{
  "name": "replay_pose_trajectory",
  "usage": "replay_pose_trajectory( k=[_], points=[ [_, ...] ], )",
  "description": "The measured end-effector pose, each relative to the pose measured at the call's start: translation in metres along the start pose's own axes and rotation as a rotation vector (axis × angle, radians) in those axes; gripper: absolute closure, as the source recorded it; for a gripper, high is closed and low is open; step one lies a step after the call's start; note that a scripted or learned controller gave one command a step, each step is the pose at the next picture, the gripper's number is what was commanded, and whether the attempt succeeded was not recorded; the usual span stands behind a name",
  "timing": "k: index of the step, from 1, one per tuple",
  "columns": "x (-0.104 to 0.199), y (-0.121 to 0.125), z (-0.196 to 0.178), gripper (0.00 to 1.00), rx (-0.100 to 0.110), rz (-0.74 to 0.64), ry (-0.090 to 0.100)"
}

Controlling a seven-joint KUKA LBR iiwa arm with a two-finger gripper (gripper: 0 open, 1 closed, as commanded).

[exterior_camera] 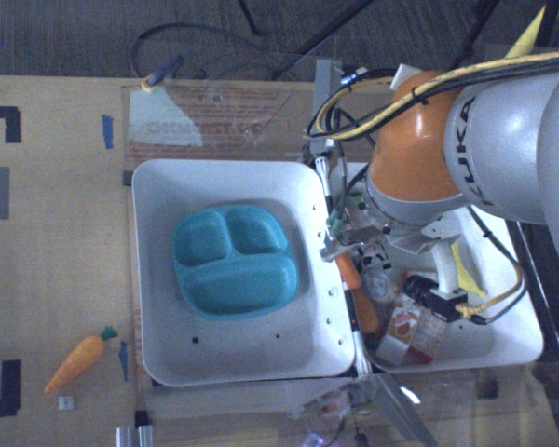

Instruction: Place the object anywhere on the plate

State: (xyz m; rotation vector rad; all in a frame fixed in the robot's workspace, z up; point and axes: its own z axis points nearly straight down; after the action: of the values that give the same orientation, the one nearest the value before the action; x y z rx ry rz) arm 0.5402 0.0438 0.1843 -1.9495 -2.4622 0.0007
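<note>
Meanwhile the gripper (365, 266), grip state hidden, crowds the right bin's (526, 338) inner edge beside the plate (235, 260).

The arm (503, 138) covers most of the right bin (517, 338), so its far half and whatever lies there are hidden, and the arm itself is cut off by the frame at 3 o'clock. The tool (368, 264) sits under the wrist, too crowded by cables to read. The cluttered items (410, 329) at 5 o'clock of it are too small and overlapped to identify.
</note>
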Motion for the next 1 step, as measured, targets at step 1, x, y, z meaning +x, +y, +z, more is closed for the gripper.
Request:
replay_pose_trajectory(
  k=[1],
  points=[
    [0.0154, 0.0025, -0.0001, 1.0, 0.001, -0.16, 0.0]
  ],
)
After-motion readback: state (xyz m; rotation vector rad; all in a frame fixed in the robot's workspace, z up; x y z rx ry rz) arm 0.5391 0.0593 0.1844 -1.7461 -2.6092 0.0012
